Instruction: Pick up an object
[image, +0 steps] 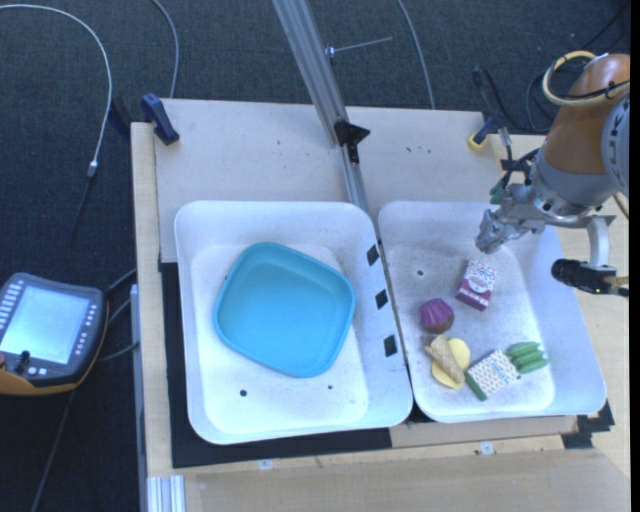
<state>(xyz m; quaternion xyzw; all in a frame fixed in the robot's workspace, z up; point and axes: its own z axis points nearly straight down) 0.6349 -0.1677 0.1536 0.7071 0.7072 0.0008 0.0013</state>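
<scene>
On the pale worktop (250, 150) two white bins sit side by side so that the right bin (570, 350), holding a small pink carton (477, 284) below the end effector (492, 232), offers pickable items, though whether anything is gripped I cannot tell.

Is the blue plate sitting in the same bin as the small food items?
No, the blue plate lies in the left bin, apart from the items.
</scene>
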